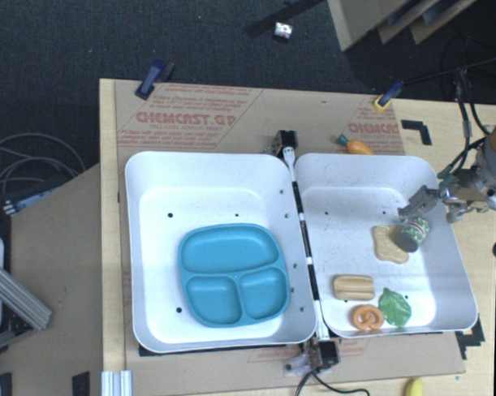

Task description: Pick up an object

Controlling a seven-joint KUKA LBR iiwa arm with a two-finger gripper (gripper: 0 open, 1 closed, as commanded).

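Observation:
My gripper (437, 209) hangs over the right bin's (346, 176) far right side, open, with nothing between its fingers. One grey finger (415, 205) reaches down-left, right above a small grey-green can-like object (410, 233). That object rests against a flat beige piece (388, 245). Nearer the front of the same bin lie a tan bread-like block (353, 286), an orange ring-shaped toy (366, 317) and a green leaf-like toy (396, 308).
The left bin (151, 190) holds a blue three-part tray (233, 273). A small orange carrot-like toy (359, 146) lies on the board behind the right bin. A yellow item (415, 395) sits at the bench's front edge. Black clips join the bins.

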